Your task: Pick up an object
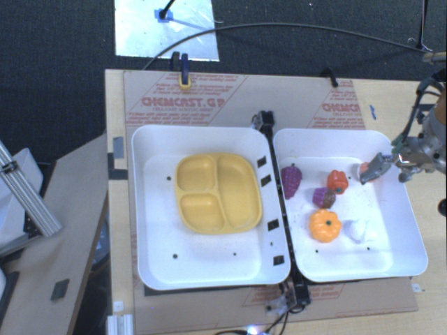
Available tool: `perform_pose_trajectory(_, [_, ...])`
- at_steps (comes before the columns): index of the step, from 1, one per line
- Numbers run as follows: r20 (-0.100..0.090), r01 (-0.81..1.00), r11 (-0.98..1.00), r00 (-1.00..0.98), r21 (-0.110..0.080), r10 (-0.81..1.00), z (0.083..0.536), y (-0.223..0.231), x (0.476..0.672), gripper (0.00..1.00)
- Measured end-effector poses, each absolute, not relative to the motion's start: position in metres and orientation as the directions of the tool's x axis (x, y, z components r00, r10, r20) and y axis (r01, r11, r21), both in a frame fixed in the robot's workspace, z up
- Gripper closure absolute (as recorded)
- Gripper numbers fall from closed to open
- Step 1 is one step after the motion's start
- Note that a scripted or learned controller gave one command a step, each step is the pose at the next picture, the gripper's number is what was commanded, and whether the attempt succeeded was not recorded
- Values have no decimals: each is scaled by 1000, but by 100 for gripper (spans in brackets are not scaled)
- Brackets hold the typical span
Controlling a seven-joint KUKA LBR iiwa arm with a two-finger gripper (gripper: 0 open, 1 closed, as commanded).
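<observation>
Camera view, looking down on the bench: two shallow white bins side by side. The left bin (150,208) has a yellow plastic divided plate (216,192) sitting in the middle. The right bin (398,253) has the toy food: a purple bunch of grapes (290,180) near the left wall, a small red-orange pepper (337,181), a little dark purple piece (323,198) just beside it, an orange pumpkin (325,226) below those, and a small white lump (357,230) right of the pumpkin. The grey gripper (368,172) hangs over the bin's right side, near the pepper; honestly I can't tell how it's set, it's too blurry. Nothing visibly in it.
</observation>
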State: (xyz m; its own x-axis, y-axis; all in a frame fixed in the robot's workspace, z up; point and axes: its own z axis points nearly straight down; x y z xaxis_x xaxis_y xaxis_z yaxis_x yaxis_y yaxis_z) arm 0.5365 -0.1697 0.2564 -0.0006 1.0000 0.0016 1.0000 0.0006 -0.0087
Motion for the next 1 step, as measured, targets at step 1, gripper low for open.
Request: perform_pose_trajectory(1, [-1, 1000, 4, -4, 1, 1000, 262, -169, 539, 0])
